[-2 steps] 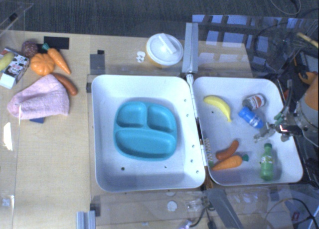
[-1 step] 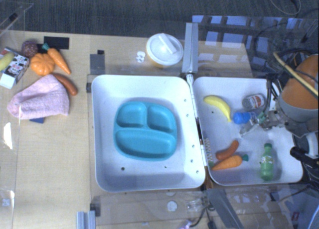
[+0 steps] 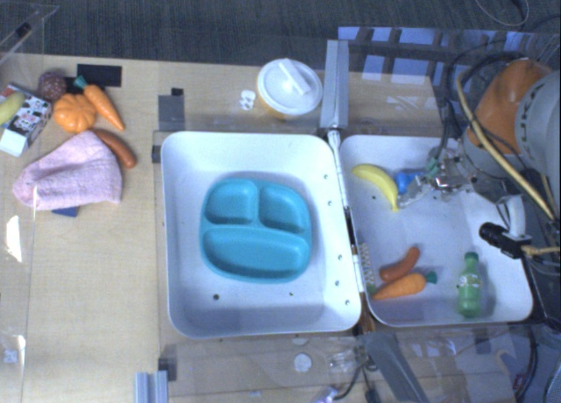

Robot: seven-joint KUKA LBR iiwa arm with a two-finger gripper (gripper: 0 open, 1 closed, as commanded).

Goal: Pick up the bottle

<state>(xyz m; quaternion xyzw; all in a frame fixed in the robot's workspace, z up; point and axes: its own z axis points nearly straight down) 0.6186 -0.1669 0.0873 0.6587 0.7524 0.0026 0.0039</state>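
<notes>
The bottle (image 3: 470, 285) lies in the right bin's (image 3: 517, 309) near corner — well apart from the jaws (image 3: 432, 178), state unclear.

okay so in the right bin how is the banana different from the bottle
The banana is yellow and curved; the bottle is green, straight, with a pale label. The banana lies near the bin's upper left, just left of the gripper; the bottle sits at the lower right, away from the gripper. Both rest on the right bin's floor.
</notes>
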